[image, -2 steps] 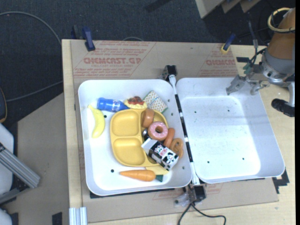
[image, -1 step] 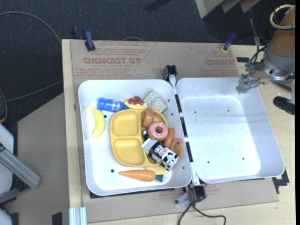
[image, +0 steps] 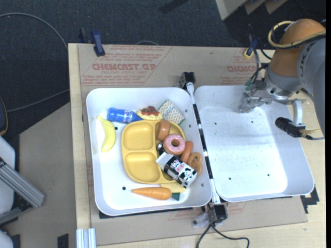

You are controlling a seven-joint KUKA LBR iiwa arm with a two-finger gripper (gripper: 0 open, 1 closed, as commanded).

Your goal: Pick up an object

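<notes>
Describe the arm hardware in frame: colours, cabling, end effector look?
Grey rounded arm with an orange band above the wrist. A yellow-and-black cable loops beside the band. Small metallic gripper below a silvery wrist flange, a dark cable trailing off toward the right.

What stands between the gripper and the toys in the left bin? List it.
The gripper hangs over the right bin. The toys, such as the pink donut and carrot, lie in the left bin. Between them stand just the bins' adjoining rims.
</notes>
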